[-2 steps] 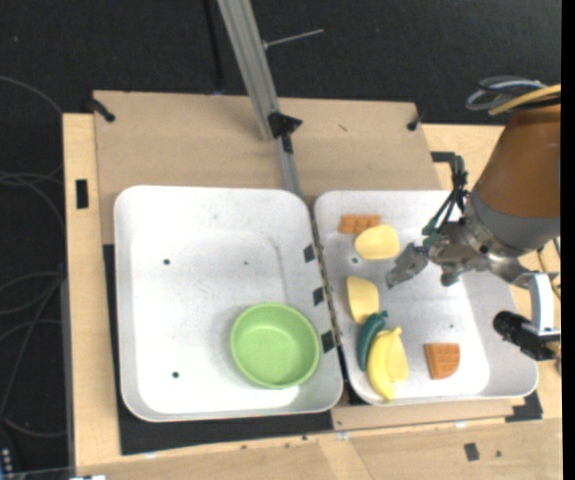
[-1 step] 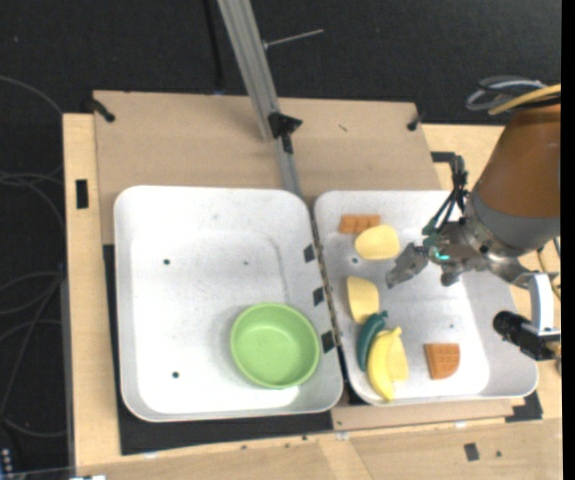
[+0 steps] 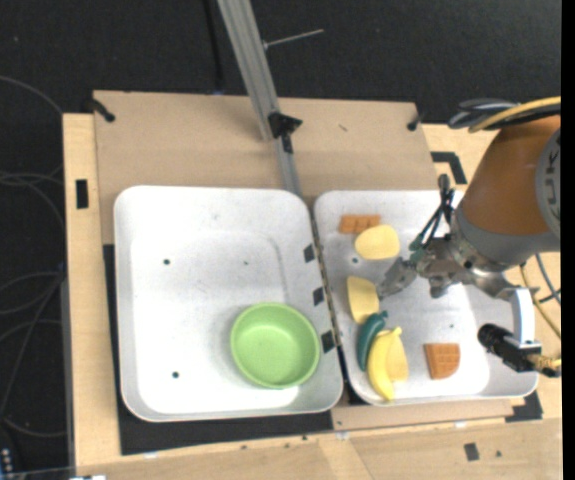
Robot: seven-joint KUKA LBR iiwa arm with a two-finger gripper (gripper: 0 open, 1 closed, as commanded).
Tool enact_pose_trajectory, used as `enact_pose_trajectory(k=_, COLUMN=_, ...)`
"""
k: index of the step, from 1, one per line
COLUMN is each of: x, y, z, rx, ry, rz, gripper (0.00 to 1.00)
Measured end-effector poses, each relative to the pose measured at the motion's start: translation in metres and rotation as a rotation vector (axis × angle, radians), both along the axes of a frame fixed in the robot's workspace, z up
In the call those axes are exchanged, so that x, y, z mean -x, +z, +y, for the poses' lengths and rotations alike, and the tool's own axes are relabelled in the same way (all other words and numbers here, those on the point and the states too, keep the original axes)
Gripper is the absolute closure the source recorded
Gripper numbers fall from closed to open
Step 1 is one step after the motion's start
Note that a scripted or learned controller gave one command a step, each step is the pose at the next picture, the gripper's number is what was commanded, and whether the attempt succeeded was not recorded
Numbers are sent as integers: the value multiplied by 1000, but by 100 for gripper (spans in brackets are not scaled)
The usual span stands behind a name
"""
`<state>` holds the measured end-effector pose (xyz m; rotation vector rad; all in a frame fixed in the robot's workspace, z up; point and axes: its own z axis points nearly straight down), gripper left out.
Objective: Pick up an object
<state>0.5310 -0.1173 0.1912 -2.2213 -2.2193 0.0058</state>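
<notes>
The right bin holds several small objects. An orange waffle piece lies near its far edge, with a pale yellow rounded object just in front of it. A yellow wedge sits at the bin's left side, above a dark green object and a yellow banana. A second orange waffle square lies near the front. My gripper hangs over the bin's middle, to the right of the yellow wedge and below the rounded object. Nothing shows in its grasp.
The left bin holds a light green bowl at its front right corner. A slanted metal pole rises behind the bins. The arm's orange band covers the right bin's far right side.
</notes>
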Motion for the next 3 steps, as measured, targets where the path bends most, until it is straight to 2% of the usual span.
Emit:
enact_pose_trajectory(k=1, x=1, y=-60, z=7, rx=-1, ry=0, rz=2, gripper=0)
enact_pose_trajectory(k=2, x=1, y=-92, z=5, rx=1, ry=-1, rz=-3, gripper=0)
enact_pose_trajectory(k=3, x=-1, y=-80, z=5, rx=-2, ry=-5, rz=-9, gripper=100)
